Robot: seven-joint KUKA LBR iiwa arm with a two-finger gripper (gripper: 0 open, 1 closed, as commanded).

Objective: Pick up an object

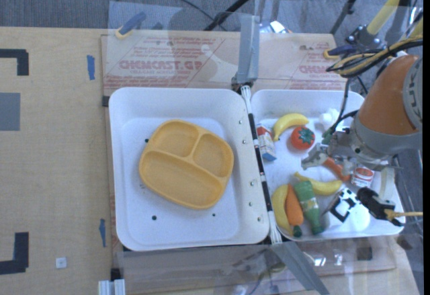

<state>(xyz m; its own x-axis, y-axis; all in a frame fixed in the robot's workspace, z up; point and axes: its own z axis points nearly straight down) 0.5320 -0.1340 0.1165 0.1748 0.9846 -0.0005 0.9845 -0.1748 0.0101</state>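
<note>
I reach in from the right over a table carrying two white bins side by side. The left bin (127, 152) holds a yellow divided plate (187, 163) and nothing I am after. My end effector (336, 164) hangs low inside the right bin (269, 100), over a small orange-red piece (334, 167) I cannot name, near the bin's middle.

The toys lie mostly to the left of my end effector and below it. A tomato (302, 139) sits just to its upper left, with a banana (287, 123) beyond that, curved along the bin's top left. A second banana (324, 186) lies just beneath my end effector, its long axis running left to right. Further down, a carrot (293, 207) and a green bottle (310, 204) lie side by side, both pointing roughly up and down the bin, with a third banana (280, 205) against the left wall. A small carton (266, 144) stands by the divider.

I cannot tell whether my fingers are apart or together; grey metal parts and the orange-red piece crowd the spot. I see nothing clearly clamped. In my judgement the nearest candidates are that orange-red piece and the banana below.
</note>
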